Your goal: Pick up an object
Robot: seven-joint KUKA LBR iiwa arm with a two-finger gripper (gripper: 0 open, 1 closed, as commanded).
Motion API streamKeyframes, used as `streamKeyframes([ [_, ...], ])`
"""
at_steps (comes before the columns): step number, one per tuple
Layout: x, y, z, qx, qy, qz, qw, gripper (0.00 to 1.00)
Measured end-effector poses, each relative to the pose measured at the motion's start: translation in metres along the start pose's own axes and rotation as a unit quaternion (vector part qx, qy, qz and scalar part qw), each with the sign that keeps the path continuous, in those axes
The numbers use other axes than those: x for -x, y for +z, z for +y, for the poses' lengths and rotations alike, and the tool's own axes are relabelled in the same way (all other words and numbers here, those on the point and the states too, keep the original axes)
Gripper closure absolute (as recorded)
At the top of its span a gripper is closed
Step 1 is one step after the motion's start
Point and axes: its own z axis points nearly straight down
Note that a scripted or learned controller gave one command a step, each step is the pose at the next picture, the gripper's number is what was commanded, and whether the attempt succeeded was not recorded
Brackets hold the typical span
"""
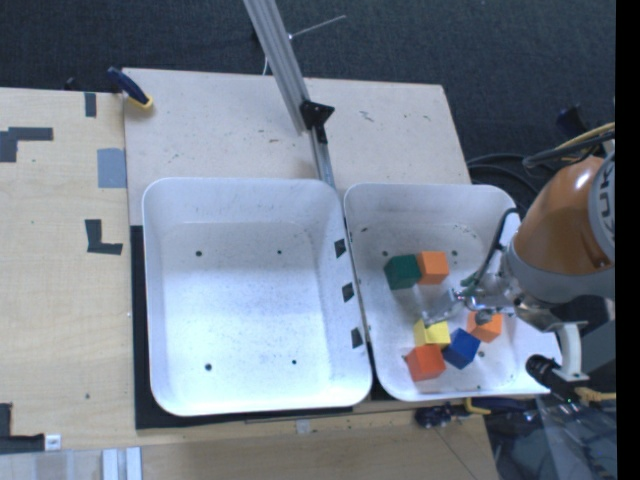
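Camera view: gripper point(470, 303) is lowered into right bin point(480, 196) among blocks near yellow cube point(436, 333), its state cannot be told, nothing is seen lifted, so pickup judged not yet done.

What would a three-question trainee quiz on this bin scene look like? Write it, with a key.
1. True or false: the green block touches an orange block.
2. Which bin holds the blocks? A) left bin B) right bin
3. Fill in: the end effector hovers above the ____ bin.

Key:
1. True; they sit side by side, touching.
2. B; the yellow block, blue block and another orange block also lie there.
3. right
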Motion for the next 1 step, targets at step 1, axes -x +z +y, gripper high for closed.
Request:
streamKeyframes([
  [1, -0.0015, 0.0386, 0.0038, 0.008, 0.0, 0.001, 1.0, 0.0],
])
